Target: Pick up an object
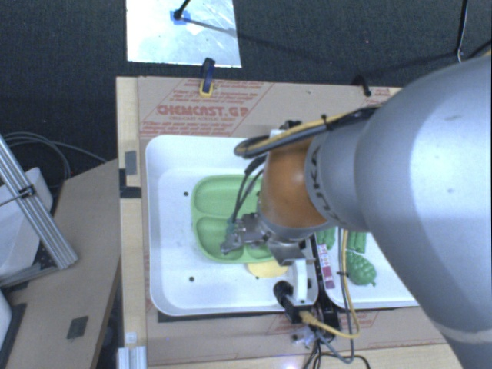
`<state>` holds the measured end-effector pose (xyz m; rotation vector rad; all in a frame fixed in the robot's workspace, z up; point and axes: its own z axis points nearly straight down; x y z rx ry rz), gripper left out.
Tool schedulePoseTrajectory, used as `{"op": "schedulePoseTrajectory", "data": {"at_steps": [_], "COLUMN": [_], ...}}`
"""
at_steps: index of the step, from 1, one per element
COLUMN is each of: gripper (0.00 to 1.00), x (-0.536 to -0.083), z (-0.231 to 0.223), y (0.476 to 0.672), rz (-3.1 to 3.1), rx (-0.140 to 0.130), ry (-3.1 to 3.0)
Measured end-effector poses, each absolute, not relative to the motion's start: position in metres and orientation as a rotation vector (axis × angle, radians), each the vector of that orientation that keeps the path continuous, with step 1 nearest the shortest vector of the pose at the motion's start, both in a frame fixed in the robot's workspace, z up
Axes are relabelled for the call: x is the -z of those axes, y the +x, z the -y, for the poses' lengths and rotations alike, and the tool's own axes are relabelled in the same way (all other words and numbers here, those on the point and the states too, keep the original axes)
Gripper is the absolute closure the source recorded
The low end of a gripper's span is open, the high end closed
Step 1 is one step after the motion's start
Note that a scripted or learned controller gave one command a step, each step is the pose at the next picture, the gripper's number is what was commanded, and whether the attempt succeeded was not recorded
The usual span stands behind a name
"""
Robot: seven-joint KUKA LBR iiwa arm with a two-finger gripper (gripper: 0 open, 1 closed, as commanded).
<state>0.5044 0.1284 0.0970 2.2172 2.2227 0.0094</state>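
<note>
A light green two-compartment dish (215,210) lies in the middle of the left white bin (169,206). The arm's wrist, with its orange band (288,187), hangs low over the dish's right part and hides it. My gripper (234,239) reaches down at the dish's near right edge. A flat yellow piece (266,268) pokes out from under the wrist, just in front of the dish. To the right, a knobbly green object (360,267) lies near the bin's front, with a green strip (327,237) beside the arm.
The grey arm covers the right side of the view. Cables and a connector (319,325) hang over the bin's front rim. A lettered cardboard sheet (204,110) with a yellow clamp (206,79) lies behind the bin. A metal rail (34,214) stands at the left.
</note>
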Motion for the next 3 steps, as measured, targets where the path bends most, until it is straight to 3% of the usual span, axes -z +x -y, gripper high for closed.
{"op": "schedulePoseTrajectory", "data": {"at_steps": [1, 2, 3], "gripper": [0.0, 0.0, 0.0], "x": [-0.087, -0.192, -0.329], "z": [-0.118, -0.218, -0.233], "y": [0.596, 0.572, 0.587], "rz": [-2.239, -2.236, -2.223], "rx": [0.01, -0.018, -0.028], "ry": [2.224, 2.205, 2.209]}}
